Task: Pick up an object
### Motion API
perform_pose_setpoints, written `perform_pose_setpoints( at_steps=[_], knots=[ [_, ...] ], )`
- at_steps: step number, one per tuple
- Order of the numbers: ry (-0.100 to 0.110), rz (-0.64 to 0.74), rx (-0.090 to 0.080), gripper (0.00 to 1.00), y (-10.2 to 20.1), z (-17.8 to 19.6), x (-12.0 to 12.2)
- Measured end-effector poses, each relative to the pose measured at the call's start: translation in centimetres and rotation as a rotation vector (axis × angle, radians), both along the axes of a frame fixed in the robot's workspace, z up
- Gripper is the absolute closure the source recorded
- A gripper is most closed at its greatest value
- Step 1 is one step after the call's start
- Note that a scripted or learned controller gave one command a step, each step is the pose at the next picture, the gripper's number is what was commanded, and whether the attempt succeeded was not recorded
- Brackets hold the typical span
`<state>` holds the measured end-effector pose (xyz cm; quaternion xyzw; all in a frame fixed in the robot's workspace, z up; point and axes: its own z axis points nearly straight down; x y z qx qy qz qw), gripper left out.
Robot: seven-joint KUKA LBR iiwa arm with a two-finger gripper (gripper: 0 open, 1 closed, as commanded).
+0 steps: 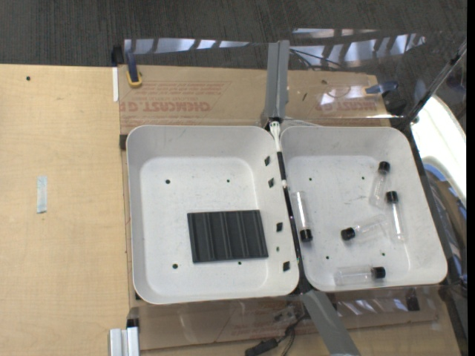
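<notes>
A black ribbed slab (pixel 226 236) lies flat on the floor of the left bin (pixel 148 199), toward its front. In the right bin (pixel 326 147), several clear tubes with black caps lie scattered. One tube (pixel 302 213) rests along the left wall. A short one (pixel 360 231) lies near the middle. Another tube (pixel 396 217) lies lengthwise at the right, and one more (pixel 380 178) sits above it. A further tube (pixel 358 275) rests by the front wall.
A grey metal bar (pixel 277 80) runs back from the seam between the bins. Brown cardboard (pixel 193 99) lies behind them. The wooden bench top (pixel 59 199) spreads out to the left. A clear panel (pixel 438 87) stands at the far right.
</notes>
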<state>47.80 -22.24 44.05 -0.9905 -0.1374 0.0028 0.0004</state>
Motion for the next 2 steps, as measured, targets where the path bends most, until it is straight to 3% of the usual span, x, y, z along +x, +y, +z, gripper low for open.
perform_pose_setpoints(
  at_steps=[1, 2],
  knots=[
    [0.0, 0.0, -0.001, 1.0, 0.0, -0.1, 6.6],
    [0.0, -0.072, 0.0, 1.0, 0.0, 0.0, 0.4]
  ],
)
